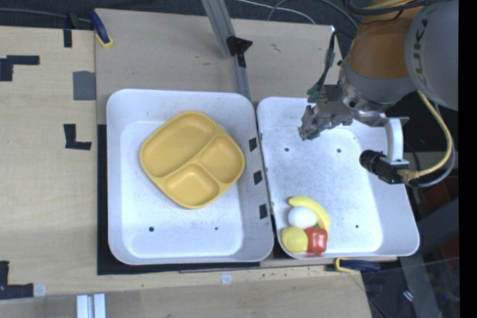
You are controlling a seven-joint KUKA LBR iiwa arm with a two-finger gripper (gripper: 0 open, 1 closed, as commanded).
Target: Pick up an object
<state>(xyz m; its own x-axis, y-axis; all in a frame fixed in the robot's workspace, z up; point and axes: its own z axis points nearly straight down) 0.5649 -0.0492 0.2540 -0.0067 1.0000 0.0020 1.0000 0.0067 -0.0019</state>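
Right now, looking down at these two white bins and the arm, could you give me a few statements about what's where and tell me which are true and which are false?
1. The yellow divided plate lies in the left bin. True.
2. The gripper hangs over the left bin. False: it is over the right bin, near its upper part.
3. A small cluster of toy food sits at the right bin's lower left corner. True.
4. The gripper is touching the toy food. False: it is well apart from it, higher up in the view.
5. The plate holds a red piece. False: its compartments look bare.
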